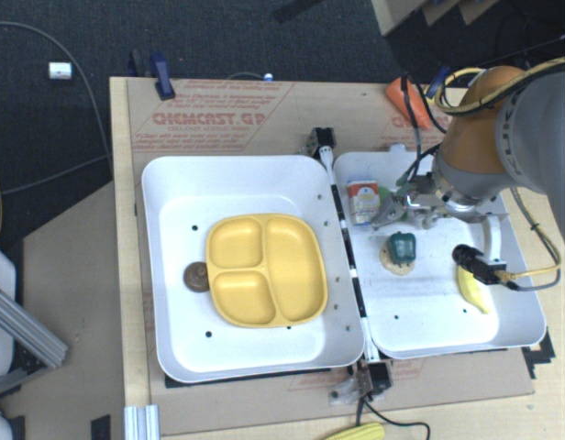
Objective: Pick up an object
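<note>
Gripper (402, 202) low near right bin (429, 333) far edge, beside small carton (363, 200); finger state cannot be told. Nothing visibly held. Green object (402, 247) mid-bin, banana (470, 287) toward right edge. Pick seemingly not yet done.

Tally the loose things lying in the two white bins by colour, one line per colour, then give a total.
Yellow: 2, the divided plate in the left bin and the banana in the right bin.
Brown: 1, the small round disc beside the plate.
Green: 1, the small green object.
White with red: 1, the small carton.
Total: 5
</note>
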You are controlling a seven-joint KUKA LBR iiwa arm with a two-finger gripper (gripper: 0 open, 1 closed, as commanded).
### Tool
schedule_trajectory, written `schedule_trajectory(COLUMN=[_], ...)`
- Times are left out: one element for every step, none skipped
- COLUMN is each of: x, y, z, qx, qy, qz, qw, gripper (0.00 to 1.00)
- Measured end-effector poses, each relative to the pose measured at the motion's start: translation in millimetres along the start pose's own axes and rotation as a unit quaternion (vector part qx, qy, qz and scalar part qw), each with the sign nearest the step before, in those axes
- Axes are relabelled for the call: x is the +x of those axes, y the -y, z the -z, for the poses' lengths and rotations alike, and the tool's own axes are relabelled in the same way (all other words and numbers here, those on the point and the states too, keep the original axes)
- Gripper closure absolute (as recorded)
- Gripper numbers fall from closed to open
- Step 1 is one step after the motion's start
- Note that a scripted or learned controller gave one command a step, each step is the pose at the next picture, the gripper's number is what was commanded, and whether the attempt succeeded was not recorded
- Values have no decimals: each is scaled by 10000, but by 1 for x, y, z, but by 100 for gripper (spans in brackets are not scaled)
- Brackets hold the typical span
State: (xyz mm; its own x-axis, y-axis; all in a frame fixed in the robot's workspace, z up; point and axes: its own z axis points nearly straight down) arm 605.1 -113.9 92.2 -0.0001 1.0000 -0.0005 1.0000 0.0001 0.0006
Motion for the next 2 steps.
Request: schedule_trajectory(x=[17, 17], y=[28, 27], z=[-8, 3], qx=[16, -4], qy=[-8, -7], qz=[0, -4], qw=[10000, 10000], gripper=[0, 100])
